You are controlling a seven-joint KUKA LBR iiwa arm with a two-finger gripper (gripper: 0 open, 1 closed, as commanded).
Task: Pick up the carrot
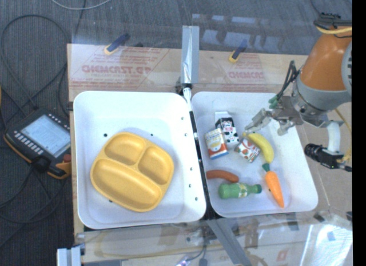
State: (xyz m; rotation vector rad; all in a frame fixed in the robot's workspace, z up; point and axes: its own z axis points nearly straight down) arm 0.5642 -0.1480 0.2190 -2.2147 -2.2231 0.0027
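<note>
the carrot (275, 188) lies in the right bin (303, 202), near its near right corner, leafy end pointing far, just below the banana (262, 146). the gripper (269, 121) hovers over the far right part of that bin, jaws released and spread, gripping nothing. left of the carrot lie a green bottle (239, 190) and a sausage (222, 175). a yellow tray (132, 171) sits in the left bin (91, 110).

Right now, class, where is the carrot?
The carrot lies in the right bin, near its front right corner, just below the banana and right of the green bottle.
</note>
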